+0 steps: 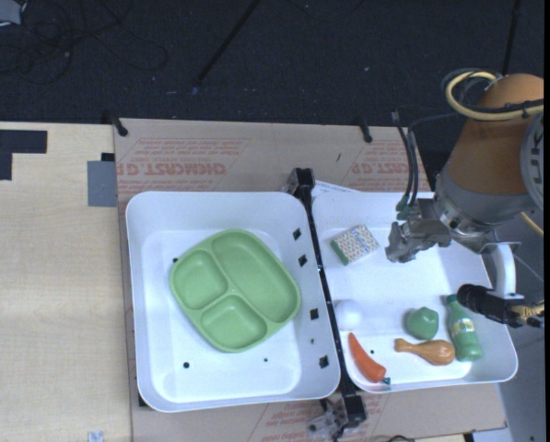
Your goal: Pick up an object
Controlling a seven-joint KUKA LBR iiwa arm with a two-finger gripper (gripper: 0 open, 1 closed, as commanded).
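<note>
My gripper (404, 247) hangs over the back part of the right bin (496, 368), just right of a small speckled block (355, 244). Nothing shows between its fingers. Toward the bin's front lie a white ball (348, 315), a red-orange carrot-like piece (368, 358), a tan drumstick-shaped toy (426, 349), a green rounded lump (422, 321) and a green bottle (463, 331). All of these sit well in front of the gripper.
The left bin (155, 339) holds a green divided plate (234, 288). A black divider with clips (313, 284) runs between the two bins. The arm's grey and orange body (491, 155) stands over the right bin's back right corner.
</note>
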